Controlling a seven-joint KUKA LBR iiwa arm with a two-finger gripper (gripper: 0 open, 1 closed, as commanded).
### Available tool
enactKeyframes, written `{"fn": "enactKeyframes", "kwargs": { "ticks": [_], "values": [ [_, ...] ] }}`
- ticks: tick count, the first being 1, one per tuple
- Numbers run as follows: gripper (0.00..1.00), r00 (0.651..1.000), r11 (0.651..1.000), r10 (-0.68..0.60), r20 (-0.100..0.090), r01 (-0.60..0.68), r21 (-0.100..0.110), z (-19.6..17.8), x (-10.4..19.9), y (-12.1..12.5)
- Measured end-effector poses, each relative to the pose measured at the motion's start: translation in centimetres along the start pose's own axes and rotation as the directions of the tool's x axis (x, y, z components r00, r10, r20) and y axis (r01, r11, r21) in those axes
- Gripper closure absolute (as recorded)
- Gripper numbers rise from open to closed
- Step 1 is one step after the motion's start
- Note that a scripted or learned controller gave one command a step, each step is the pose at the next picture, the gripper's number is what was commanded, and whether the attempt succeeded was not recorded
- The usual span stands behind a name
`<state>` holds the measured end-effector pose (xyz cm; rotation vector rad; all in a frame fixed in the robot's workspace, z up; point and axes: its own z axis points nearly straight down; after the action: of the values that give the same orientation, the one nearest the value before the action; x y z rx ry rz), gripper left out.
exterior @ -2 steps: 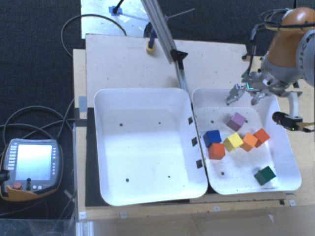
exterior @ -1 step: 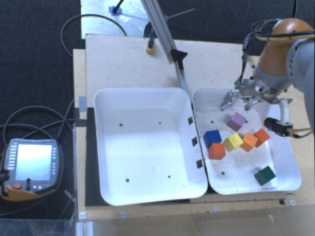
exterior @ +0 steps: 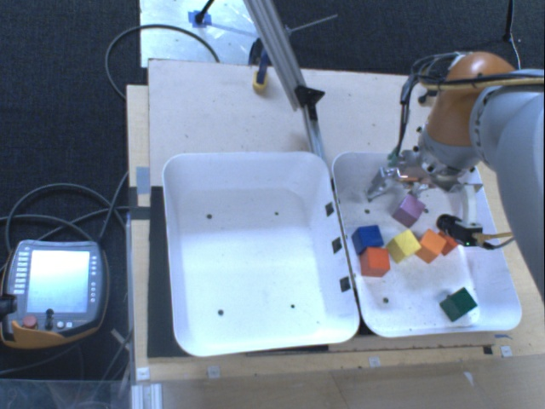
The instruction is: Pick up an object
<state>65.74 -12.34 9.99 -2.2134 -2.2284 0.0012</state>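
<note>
Nothing is lifted yet: all 6 blocks rest on the floor of the right bin, so the whole pick is left to do. The gripper hangs low over that bin's far end, and whether its jaws are open or closed I cannot tell. The purple block lies just beside it, toward the camera, and looks the likeliest target. The yellow block and blue block sit farther toward the camera.
</note>
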Motion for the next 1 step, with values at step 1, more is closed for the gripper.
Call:
{"fn": "enactKeyframes", "kwargs": {
  "ticks": [1],
  "values": [
    [0.0, 1.0, 1.0, 0.0, 0.001, 0.0, -0.003, 0.86, 0.03, 0.12]
  ]
}}
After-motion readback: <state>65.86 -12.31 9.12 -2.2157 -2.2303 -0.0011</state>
